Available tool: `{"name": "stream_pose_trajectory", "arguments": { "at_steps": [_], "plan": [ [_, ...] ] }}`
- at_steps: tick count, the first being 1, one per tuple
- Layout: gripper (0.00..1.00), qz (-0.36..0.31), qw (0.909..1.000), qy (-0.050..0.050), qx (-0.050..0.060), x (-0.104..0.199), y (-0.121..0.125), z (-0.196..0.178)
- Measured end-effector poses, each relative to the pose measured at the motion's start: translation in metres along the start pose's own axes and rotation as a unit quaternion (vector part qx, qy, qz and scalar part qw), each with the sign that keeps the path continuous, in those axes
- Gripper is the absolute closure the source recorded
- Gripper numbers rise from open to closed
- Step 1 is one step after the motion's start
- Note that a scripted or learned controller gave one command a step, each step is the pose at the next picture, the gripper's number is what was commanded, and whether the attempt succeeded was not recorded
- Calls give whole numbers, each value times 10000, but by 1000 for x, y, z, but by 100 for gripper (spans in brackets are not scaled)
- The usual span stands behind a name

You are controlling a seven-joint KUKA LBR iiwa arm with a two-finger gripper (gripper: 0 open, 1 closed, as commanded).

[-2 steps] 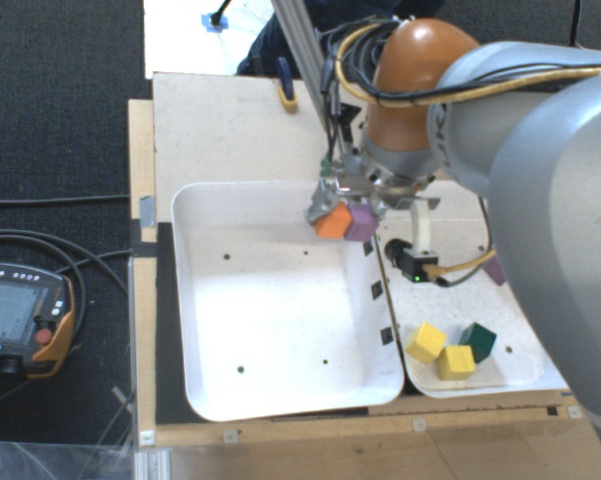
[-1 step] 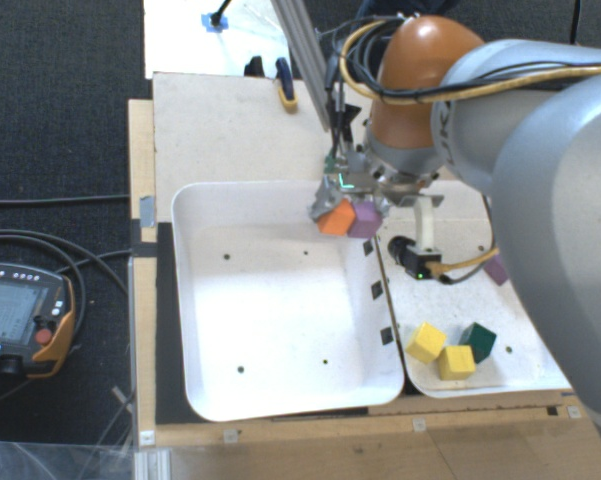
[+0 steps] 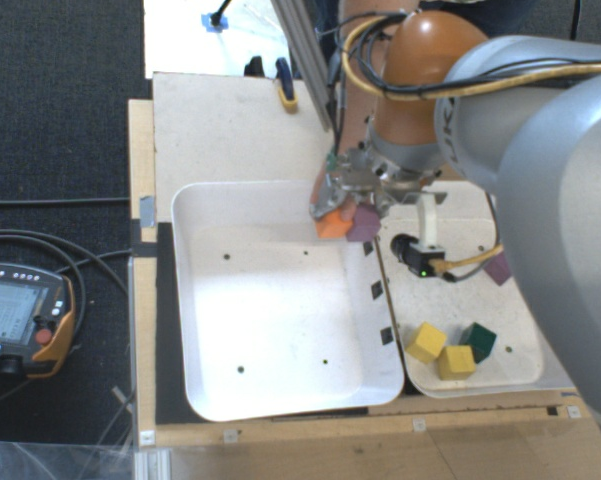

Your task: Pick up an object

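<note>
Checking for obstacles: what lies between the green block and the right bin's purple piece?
Camera view: only bare bin floor separates green block and purple piece.

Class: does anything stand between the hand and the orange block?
Nothing visible does. The hand sits right over the orange block; a mauve block lies close beside it, not between.

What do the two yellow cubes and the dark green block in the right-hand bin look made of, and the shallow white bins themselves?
Yellow cubes: probably painted wood or dense foam; flat matte faces, crisp edges, no glare. Dark green block: likely the same, equally matte. Shallow white bins, left and right: seemingly moulded plastic; smooth, slightly glossy walls with rounded corners.
</note>
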State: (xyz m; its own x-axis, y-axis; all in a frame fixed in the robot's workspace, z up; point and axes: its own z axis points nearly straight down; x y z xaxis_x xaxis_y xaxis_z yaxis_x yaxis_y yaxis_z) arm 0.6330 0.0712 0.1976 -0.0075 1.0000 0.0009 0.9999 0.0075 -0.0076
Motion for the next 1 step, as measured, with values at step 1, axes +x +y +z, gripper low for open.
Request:
{"name": "stream_pose_trajectory", "arguments": {
  "at_steps": [1],
  "plan": [
    [0,4,10000,-3,-40,-1,2,-3]
  ]
}}
